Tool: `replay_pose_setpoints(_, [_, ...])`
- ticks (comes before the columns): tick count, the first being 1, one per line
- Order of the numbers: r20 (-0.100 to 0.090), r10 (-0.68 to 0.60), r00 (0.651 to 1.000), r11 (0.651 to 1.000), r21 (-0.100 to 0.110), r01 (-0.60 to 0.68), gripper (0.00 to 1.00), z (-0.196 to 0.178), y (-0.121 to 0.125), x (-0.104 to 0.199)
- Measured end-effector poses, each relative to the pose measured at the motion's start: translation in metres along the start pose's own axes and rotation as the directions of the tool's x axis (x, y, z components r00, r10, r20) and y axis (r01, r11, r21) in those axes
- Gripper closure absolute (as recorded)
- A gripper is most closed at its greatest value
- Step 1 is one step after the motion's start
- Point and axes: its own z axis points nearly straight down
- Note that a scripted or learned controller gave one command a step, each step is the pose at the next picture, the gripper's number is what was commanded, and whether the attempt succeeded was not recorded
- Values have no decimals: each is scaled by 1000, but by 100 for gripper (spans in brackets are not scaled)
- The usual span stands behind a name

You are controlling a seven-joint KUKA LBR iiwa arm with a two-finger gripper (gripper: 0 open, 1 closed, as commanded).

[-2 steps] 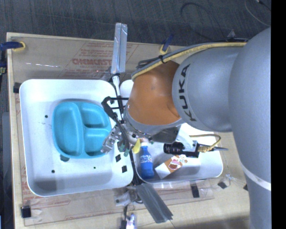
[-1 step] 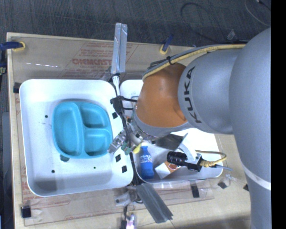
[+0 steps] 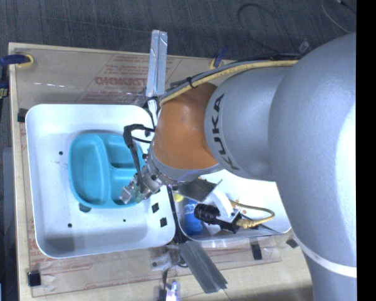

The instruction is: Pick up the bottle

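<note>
a bench (image 3: 81, 74) is viewed from above, with two shallow white bins set side by side on it. much of the scene is covered by a large grey arm (image 3: 269, 105) with an orange band, reached in from the right.

the task appears not to be done yet. the gripper (image 3: 133, 192) is placed low inside the left bin (image 3: 50, 231), near that bin's right wall, over the right edge of a blue tray (image 3: 91, 168). how far open it is cannot be told, as its tip is small and blurred. nothing can be made out as held in it.

the left bin is taken up mostly by the blue tray, which is laid flat toward the bin's middle and is divided into hollows. nothing is seen in those hollows.

a blue and white item, judged to be the bottle (image 3: 192, 218), is seen in the right bin (image 3: 185, 233), close against its left wall, near the corner lowest in the view. the rest of that bin is largely hidden by the arm.

the bottle and the gripper are parted by the walls between the bins, so reaching, grasping and lifting are all judged to be left.
</note>
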Motion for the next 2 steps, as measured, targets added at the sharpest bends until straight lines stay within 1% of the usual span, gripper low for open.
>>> replay_pose_setpoints(1, [4,-471,882,882,-2,471,100,-27,-12,-18])
replay_pose_setpoints(2, [-3,-34,999,999,3,34,100,-1,-8,-9])
